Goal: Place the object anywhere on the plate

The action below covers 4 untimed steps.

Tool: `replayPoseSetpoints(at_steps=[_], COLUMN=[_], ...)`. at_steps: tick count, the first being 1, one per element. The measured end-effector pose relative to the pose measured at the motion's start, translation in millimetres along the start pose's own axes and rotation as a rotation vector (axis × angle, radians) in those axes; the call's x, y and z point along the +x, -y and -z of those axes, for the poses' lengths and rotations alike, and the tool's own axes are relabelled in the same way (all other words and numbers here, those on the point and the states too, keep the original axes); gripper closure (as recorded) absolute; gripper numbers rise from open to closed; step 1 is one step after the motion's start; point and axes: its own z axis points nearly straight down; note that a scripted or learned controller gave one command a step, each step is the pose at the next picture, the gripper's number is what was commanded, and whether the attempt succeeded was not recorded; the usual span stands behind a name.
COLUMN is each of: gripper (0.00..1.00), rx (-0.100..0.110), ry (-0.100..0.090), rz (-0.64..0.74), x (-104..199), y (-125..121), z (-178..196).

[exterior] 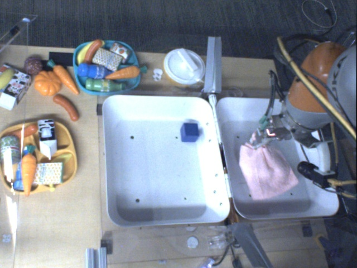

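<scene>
Pink cloth (266, 171) lies in the right bin (321, 205), spread flat across the bin floor toward its near side, with its upper left corner drawn up into a small peak. The gripper (263, 137) sits right at that peak, touching the bunched corner; whether it has the fabric pinched is too small and too cluttered to tell. The grey arm (312, 102) with its orange band comes in from the right, bent over the far side of that bin, with dark cables looping around it. In the left bin (162, 205) a small blue cube (190, 132) rests alone on the white floor, toward the far right part of the bin, well apart from the cloth and separated from it by the two bin walls. Beyond the bins, on the wooden bench (83, 144), stands a white round lidded container (184, 67) just behind the gap between the bins. A blue bowl of toy food (107, 67) sits at the far left, with a toy pumpkin (47, 83) and carrot beside it, and a yellow tray of toy food (38, 156) lies left of the left bin.
</scene>
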Motion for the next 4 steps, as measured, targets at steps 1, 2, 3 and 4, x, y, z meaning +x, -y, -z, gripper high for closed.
replayPoseSetpoints(at_steps=[1,2,3,4], gripper=[1.0,1.0,1.0,1.0], rx=[-0.002,-0.001,-0.004,-0.005], ry=[0.0,-0.001,0.0,0.001], rz=[0.008,0.414,0.816,1.216], x=[1,52,101,151], y=[-1,2,5,13], z=[41,30,43,34])
